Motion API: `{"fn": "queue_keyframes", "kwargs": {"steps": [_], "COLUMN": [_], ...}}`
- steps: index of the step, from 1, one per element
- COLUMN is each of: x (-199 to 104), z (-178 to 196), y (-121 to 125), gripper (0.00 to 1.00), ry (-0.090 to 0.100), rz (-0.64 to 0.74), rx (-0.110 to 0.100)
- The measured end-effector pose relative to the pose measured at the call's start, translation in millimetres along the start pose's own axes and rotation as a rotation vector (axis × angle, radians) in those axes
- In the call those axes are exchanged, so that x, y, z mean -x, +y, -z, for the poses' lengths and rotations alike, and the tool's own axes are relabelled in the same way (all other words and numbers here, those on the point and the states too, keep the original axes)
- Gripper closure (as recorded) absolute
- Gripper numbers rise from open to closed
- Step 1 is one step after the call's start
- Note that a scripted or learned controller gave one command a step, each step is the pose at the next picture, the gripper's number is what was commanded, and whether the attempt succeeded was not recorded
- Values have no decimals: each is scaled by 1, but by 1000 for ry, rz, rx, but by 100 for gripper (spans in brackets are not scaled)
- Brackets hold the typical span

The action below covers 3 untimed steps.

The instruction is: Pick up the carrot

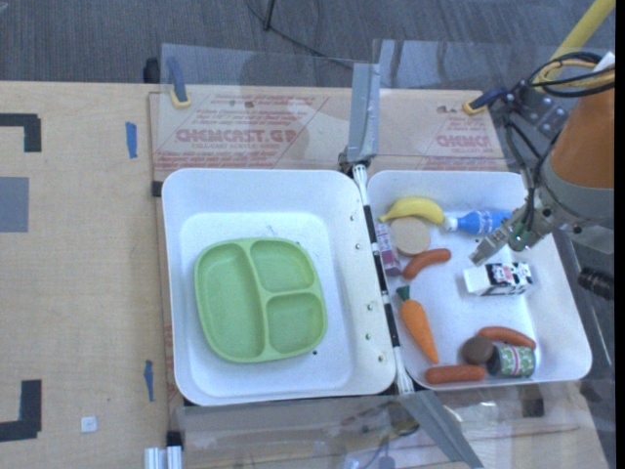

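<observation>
The carrot (418, 327) lies in the right bin (571, 335), near its left wall. The gripper (505, 241) hovers above the milk carton (500, 277), fingers apart, holding nothing.

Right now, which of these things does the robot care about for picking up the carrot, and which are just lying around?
For the job:
carrot in the right bin
pincer

Just lying about:
banana
three sausages
blue bottle
small white carton
green can
green divided plate, left bin
</observation>
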<state>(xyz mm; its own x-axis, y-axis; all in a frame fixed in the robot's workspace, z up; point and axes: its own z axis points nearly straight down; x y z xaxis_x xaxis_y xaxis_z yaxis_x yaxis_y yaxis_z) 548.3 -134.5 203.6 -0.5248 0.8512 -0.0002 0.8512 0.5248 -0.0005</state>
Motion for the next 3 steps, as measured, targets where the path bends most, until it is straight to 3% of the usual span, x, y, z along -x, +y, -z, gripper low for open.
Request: {"fn": "queue_keyframes", "kwargs": {"steps": [1,2,3], "x": [0,-57,-57], "z": [0,-106,-98], "y": [0,-47,-48], "gripper": [0,0,100], "ry": [0,4,4], "rz": [0,49,46], "rx": [0,-2,-3]}}
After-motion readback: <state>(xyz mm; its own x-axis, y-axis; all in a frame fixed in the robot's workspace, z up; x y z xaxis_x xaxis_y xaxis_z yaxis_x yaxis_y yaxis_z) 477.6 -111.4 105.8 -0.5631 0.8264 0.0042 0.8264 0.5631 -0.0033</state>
